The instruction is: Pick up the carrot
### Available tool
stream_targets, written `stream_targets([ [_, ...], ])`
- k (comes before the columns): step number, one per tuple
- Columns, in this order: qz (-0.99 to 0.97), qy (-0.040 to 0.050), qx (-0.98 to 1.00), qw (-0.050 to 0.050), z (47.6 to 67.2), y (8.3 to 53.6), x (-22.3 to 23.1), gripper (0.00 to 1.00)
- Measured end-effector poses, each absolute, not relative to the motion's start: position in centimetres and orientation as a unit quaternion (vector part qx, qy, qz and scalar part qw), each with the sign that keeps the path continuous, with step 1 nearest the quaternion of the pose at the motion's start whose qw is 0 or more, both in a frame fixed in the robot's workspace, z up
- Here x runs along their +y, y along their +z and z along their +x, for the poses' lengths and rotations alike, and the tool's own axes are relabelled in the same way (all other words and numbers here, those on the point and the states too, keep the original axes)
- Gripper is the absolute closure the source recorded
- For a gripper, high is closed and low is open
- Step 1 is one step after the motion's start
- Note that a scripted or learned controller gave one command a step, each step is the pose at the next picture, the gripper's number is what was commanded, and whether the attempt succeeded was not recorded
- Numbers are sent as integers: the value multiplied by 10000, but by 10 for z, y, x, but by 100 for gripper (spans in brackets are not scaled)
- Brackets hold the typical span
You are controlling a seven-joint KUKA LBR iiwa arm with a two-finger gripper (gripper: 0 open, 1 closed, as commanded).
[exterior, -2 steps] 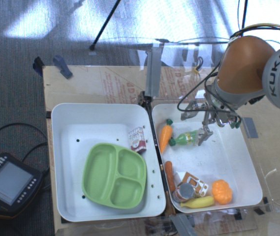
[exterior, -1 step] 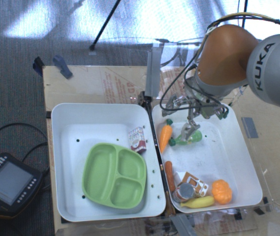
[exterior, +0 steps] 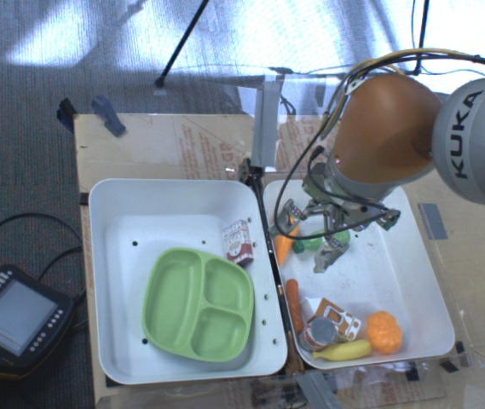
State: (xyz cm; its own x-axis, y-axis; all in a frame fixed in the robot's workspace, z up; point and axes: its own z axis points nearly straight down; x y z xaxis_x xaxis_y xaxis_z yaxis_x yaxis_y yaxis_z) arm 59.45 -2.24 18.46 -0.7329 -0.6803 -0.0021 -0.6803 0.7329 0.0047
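Observation:
The carrot (exterior: 284, 248) is a short orange piece with a green top (exterior: 308, 245), lying by the left wall of the right bin (exterior: 412, 271) in its upper half. My gripper (exterior: 310, 235) hangs just over it, under the arm's orange band. Its fingers stand apart: one (exterior: 289, 214) above and left of the carrot, the other (exterior: 327, 257) to the right of the green top. The gripper looks open, with the green top under the gap between the fingers. Nothing is lifted.
Lower in the right bin lie a reddish sausage (exterior: 294, 305), a brown-and-white packet (exterior: 337, 315), a can (exterior: 316, 335), a banana (exterior: 344, 350) and an orange (exterior: 384, 331). The left bin (exterior: 114, 228) holds a green divided plate (exterior: 198, 305) and a small red carton (exterior: 239, 241).

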Motion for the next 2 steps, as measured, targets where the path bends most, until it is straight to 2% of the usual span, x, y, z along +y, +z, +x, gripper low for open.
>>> stream_targets([
  [1,-2119,17,9773,2,573,231,-57,0],
  [2,-2685,23,9633,8,635,217,-98,0],
])
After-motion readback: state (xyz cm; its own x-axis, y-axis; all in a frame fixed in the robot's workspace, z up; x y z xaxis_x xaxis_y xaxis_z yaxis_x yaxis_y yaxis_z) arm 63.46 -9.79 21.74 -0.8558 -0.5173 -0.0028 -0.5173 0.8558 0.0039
